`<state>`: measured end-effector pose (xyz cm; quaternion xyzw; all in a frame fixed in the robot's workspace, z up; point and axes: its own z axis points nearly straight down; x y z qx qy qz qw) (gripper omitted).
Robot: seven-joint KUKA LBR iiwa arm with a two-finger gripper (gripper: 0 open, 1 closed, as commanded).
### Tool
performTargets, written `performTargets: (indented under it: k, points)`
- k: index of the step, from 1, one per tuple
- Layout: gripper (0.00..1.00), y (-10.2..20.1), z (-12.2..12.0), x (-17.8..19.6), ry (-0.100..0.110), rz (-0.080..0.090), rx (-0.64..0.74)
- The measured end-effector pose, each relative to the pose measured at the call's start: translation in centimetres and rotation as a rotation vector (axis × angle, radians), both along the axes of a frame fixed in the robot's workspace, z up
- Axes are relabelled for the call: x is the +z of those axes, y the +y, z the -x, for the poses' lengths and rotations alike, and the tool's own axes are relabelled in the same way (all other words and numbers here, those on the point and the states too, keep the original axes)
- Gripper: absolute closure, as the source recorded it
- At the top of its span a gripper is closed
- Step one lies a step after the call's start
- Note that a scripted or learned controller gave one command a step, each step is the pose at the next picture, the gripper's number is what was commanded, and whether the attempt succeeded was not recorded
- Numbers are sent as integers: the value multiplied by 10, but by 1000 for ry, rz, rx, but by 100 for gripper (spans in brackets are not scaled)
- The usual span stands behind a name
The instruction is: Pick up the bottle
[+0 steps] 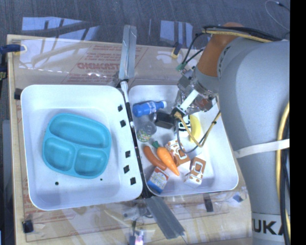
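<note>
The jaws' state cannot be told at the gripper [179, 114]; the bottle [147, 108] lies beside it; "KUKA" on the arm [268, 227] is cut off

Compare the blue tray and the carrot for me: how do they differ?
The blue tray is broad, flat and divided into compartments; the carrot is slim and tapered. The tray lies alone in the left bin; the carrot lies crowded among other items in the right bin. Both rest flat.

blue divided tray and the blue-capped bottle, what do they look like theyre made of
Blue divided tray: probably moulded plastic, matte to satin, given its even colour and soft rounded compartment edges. Blue-capped bottle: seemingly clear plastic with a blue label and cap; it is too small to be sure.
</note>
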<state>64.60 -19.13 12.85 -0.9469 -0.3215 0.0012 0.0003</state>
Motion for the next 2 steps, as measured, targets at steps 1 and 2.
performTargets:
  k: [1,2]
  points:
    - [100,2,4,114,4,-1,-446]
    - [100,-18,9,188,4,-1,-260]
